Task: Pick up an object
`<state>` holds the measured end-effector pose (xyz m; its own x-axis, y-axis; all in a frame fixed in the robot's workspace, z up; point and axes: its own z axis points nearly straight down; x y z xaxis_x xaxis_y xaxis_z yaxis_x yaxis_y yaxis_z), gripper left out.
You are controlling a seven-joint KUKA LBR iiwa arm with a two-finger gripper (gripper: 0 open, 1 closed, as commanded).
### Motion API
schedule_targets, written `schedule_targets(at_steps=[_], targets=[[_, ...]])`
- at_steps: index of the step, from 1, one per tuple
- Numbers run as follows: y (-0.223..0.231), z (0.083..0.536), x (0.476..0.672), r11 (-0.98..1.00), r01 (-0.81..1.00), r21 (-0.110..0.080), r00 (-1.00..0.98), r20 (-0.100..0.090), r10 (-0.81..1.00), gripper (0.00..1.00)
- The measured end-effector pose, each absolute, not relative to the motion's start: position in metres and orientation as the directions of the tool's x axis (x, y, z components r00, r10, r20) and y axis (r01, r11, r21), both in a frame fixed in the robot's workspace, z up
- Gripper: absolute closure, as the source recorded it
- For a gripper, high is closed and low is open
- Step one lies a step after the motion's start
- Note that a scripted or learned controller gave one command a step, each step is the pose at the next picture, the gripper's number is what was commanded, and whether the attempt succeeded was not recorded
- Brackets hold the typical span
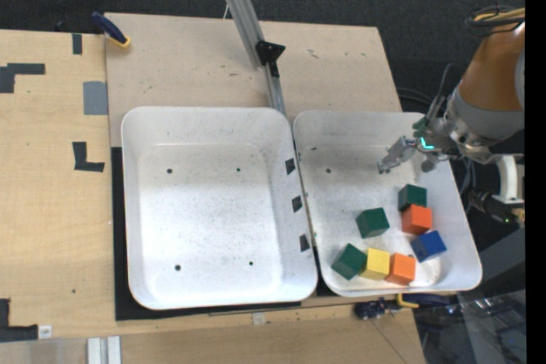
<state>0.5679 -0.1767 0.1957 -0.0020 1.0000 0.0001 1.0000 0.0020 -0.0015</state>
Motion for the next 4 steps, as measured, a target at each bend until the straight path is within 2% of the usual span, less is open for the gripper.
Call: schedule_targets(at_steps=[1,2,3,4], targets=[[-0.179,0.131,0.564,0.001,1.0,-0.008,-0.001,0.001,1.0,0.0],[-0.177,0.091,0.565,0.004,1.0,0.0,-0.004,0.001,1.0,0.0],[-0.176,0.101,0.564,0.004,1.0,-0.003,-0.004,0.003,1.0,1.0],[-0.171,0.149,0.558,0.001,1.0,0.003,-0.001,-0.001,1.0,1.0]])
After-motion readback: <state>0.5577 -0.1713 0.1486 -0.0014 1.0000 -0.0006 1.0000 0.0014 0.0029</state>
